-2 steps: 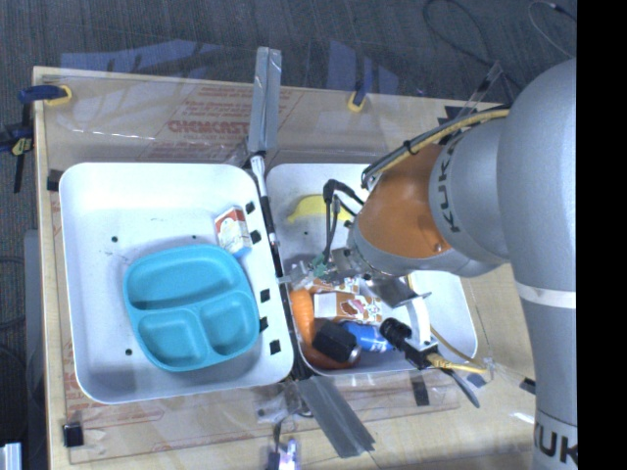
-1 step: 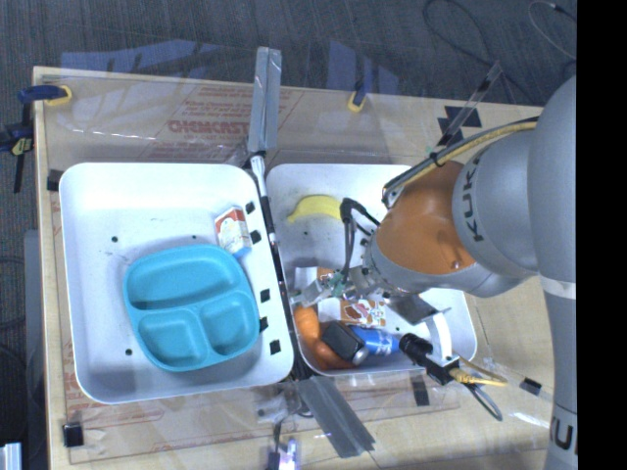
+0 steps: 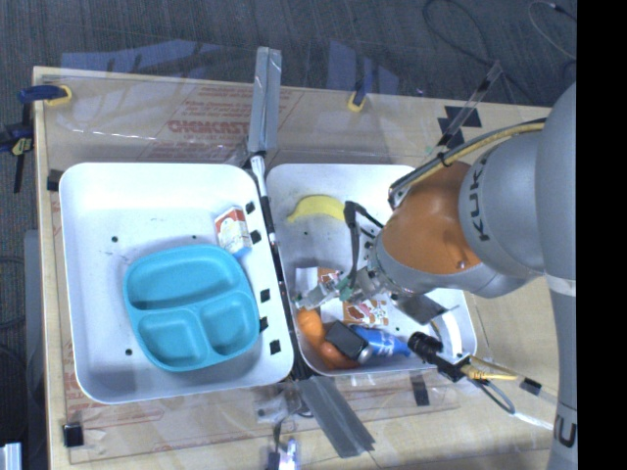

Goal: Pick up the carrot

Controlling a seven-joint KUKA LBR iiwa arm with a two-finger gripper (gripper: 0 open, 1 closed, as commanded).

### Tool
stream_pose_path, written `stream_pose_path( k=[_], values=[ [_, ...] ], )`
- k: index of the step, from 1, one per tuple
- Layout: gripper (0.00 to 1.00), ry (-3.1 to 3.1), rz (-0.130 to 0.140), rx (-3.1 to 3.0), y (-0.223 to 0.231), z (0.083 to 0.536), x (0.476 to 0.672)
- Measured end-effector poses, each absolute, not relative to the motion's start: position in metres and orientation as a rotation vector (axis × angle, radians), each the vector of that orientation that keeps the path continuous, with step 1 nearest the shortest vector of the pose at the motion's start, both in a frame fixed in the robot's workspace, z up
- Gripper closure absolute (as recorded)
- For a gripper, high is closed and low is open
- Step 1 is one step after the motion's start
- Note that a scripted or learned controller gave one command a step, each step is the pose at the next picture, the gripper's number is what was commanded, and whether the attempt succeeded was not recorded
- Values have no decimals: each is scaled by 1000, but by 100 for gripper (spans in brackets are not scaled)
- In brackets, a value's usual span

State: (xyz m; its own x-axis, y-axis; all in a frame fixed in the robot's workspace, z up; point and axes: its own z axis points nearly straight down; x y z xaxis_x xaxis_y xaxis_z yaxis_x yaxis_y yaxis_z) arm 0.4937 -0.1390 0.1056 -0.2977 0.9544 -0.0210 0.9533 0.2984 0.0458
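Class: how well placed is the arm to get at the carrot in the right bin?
Probably yes, with trouble. The gripper hangs close above the carrot, but a black block lies across it and clutter crowds it against the right bin's wall.

arm over carrot (right bin)

Robotics laboratory test cell. A grey industrial arm with an orange band reaches over a plywood table bearing two shallow white bins — side by side, split by a metal divider bar. Clamps grip the table edge, loose cables trail nearby, and what appears to be dark carpet lies beyond — fixtures of a lab, not a home.
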Motion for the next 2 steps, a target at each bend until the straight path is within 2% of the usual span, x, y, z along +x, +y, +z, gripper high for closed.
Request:
stream_pose_path(
  k=[1, 2],
  values=[
    [0, 2563, 26, 1759, -182, 105, 493],
    [0, 2663, 5, 1604, -183, 104, 495]
  ],
)
